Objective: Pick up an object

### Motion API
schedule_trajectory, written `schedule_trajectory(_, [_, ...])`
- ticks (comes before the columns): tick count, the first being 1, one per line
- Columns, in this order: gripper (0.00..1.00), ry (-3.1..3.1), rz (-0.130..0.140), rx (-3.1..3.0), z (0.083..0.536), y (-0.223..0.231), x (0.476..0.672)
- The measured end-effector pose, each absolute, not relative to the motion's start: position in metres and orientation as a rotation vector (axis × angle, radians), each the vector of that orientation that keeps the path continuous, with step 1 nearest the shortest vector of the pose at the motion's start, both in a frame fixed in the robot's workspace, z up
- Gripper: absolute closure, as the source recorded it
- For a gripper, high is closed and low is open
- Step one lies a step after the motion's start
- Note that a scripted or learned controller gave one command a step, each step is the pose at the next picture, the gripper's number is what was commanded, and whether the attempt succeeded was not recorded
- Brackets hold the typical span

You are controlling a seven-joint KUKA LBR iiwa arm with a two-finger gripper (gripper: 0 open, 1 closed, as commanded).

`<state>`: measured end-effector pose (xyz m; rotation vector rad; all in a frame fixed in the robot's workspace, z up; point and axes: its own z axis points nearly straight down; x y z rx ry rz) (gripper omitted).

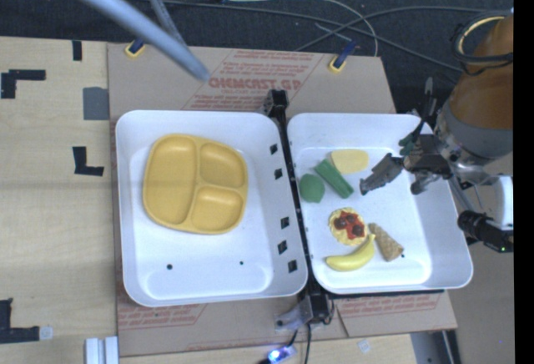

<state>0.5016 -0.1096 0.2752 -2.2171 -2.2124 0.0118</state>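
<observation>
The pincer (400,174) hung over the right bin (434,270), its dark fingers spread apart and holding nothing. The two white bins sat on brown cardboard (250,74) on the wooden table (50,212), the left bin (200,283) carrying a yellow divided plate (196,184). Left of the pincer lay a yellow wedge (350,159) and green pieces (325,181); below it, a small pizza (348,225), a banana (350,256) and a brown cone (385,242).

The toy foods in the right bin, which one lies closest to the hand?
The pale yellow wedge, at the top of the group. It lies just left of the hand, while the banana, pizza and cone sit lower down.
</observation>
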Motion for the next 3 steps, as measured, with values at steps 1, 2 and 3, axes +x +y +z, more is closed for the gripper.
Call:
schedule_trajectory(1, [0.00, -2.223, 0.001, -2.219, 0.280, -0.109, 0.503])
schedule_trajectory(2, [0.00, -2.218, 0.007, -2.219, 0.233, -0.117, 0.504])
schedule_trajectory(3, [0.00, -2.217, 0.008, -2.216, 0.168, -0.114, 0.501])
